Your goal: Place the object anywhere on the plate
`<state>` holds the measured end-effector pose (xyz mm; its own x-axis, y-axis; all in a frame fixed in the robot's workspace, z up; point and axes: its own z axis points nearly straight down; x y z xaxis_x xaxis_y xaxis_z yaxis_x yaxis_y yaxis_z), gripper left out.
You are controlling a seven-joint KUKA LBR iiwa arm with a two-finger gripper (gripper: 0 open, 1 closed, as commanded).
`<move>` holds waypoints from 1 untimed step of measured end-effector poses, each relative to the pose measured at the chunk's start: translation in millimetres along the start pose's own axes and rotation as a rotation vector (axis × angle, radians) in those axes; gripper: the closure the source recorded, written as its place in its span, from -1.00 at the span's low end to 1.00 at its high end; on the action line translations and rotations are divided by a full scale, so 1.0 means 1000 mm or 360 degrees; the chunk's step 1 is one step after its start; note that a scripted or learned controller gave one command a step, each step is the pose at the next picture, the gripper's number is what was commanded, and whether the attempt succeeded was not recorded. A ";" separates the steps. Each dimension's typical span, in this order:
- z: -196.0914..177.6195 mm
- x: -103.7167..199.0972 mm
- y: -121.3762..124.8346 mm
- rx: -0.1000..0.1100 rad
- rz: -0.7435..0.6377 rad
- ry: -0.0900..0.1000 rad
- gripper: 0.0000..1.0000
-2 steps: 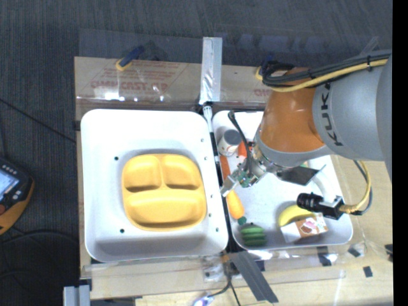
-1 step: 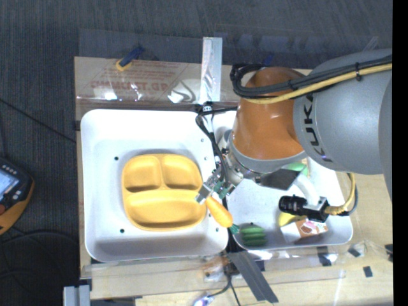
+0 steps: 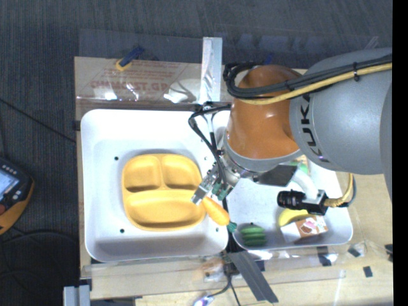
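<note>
on a bench, two white bins (image 3: 95, 234) are set side by side. a yellow plate (image 3: 160, 190) lies in the left bin. an orange carrot (image 3: 215, 211) is pinched in the gripper (image 3: 205, 194) at the plate's right edge.

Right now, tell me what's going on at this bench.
The grey arm's pincer hangs over the right edge of the yellow divided plastic plate in the left white bin. An orange carrot-shaped toy sits just below it, at the plate's lower right corner. It isn't clearly on the plate yet.
</note>
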<state>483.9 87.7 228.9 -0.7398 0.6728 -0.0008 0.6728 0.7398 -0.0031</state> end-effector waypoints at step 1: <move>-0.047 -0.012 -0.012 -0.0004 -0.0171 -0.0005 1.00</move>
<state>485.1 70.7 275.6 -0.8078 0.5895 -0.0038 0.5895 0.8078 -0.0009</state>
